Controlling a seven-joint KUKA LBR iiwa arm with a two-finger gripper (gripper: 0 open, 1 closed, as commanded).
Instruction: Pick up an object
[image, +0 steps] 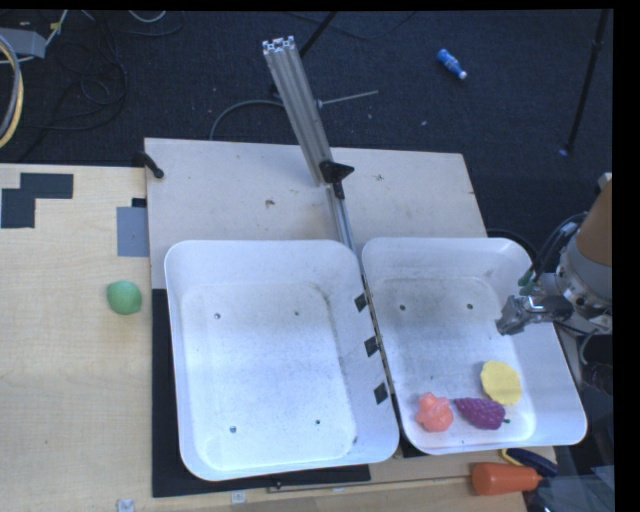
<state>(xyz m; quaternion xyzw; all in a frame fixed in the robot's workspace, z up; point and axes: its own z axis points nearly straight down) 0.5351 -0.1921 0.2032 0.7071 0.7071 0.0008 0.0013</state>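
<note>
Yellow lump (501, 381), rounded, beside purple piece (480, 411) and pink piece (434, 412).

Right bin (440, 262) as landmark. Near its front wall: pink toy (434, 412), purple toy (481, 411) touching or just beside it, yellow toy (501, 381) just behind the purple. Gripper (513, 318) over bin's right rim, nothing seen between fingers. Left bin (200, 265) alongside. Green ball (124, 297) well left, on bench.

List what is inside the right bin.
The right bin holds three small things near its front edge: a yellow piece, a purple piece and an orange-pink piece. The gripper overhangs the bin's right rim, covering what lies beneath it.
</note>
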